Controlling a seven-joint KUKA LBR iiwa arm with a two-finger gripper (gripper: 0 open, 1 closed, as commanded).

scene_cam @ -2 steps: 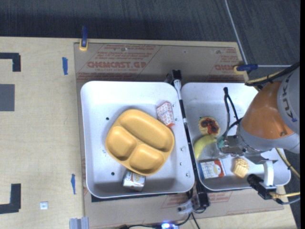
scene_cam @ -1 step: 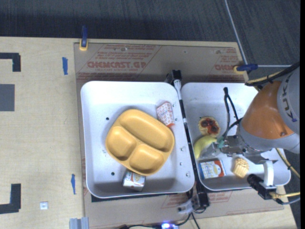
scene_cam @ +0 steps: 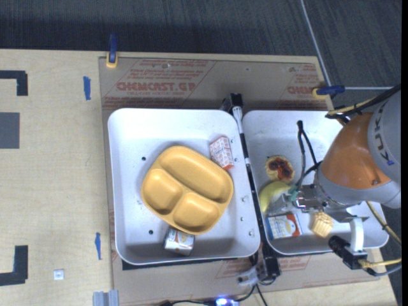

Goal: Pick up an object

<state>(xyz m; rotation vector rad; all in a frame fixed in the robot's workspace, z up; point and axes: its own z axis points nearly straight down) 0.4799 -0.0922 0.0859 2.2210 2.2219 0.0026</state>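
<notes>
My gripper (scene_cam: pixel 296 196) hangs low in the right bin (scene_cam: pixel 255 132), below the arm's orange band. It sits right against a yellow banana-shaped toy (scene_cam: pixel 271 194), on that toy's right side. A round brown and red item (scene_cam: pixel 280 166) lies just behind it. In front are a white and red packet (scene_cam: pixel 283 225) and a tan ridged piece (scene_cam: pixel 322 223). The wrist hides the gripper's tip, and I see nothing clearly held.
The left bin (scene_cam: pixel 124 171) holds a large yellow divided plate (scene_cam: pixel 186 188), a small red and white carton (scene_cam: pixel 220 151) at the plate's back right and another packet (scene_cam: pixel 178 241) at its front. Cables run beside the arm over the right bin.
</notes>
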